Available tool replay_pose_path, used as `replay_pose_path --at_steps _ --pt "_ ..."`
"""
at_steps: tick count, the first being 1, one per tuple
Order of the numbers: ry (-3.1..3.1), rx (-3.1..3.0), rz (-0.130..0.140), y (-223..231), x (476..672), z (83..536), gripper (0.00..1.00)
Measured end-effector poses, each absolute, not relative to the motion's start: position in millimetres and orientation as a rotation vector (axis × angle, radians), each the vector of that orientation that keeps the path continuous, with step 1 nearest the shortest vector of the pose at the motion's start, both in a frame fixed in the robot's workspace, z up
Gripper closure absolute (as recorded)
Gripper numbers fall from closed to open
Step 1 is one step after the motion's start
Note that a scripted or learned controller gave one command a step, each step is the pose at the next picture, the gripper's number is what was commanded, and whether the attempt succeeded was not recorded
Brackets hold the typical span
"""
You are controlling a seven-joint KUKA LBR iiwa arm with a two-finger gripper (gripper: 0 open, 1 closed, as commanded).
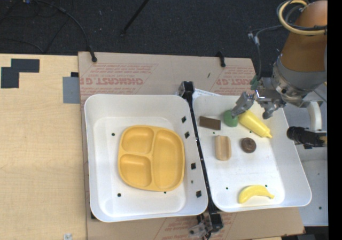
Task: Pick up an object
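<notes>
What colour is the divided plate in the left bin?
Yellow: the divided plate shows plainly in the camera view.

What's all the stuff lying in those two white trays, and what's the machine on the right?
Bins: two, white, side by side on the bench.
Divided plate: one, yellow, left bin.
Banana: one, yellow, right bin, near edge.
Brown block: one, right bin, far left part.
Tan piece: one, right bin, middle.
Dark round piece: one, brown, right bin.
Green object: one, under the gripper.
Yellow object: one, beside the green.
Gripper: one, grey, above the right bin's far side.
</notes>
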State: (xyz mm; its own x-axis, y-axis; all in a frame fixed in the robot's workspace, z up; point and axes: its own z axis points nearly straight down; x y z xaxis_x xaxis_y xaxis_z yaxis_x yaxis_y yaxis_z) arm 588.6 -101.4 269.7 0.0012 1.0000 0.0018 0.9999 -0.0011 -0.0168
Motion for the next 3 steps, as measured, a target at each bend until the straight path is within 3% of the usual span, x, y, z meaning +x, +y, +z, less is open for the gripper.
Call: replay_pose_path --at_steps 1,2,3 --pt "-2.220 -2.218 0.004 -101.4 590.3 277.3 0.00" --pt "-2.218 -2.217 0.007 -102.8 599.7 225.6 0.00" --pt "-2.218 -2.218 0.006 -99.4 597.3 182.8 0.00"
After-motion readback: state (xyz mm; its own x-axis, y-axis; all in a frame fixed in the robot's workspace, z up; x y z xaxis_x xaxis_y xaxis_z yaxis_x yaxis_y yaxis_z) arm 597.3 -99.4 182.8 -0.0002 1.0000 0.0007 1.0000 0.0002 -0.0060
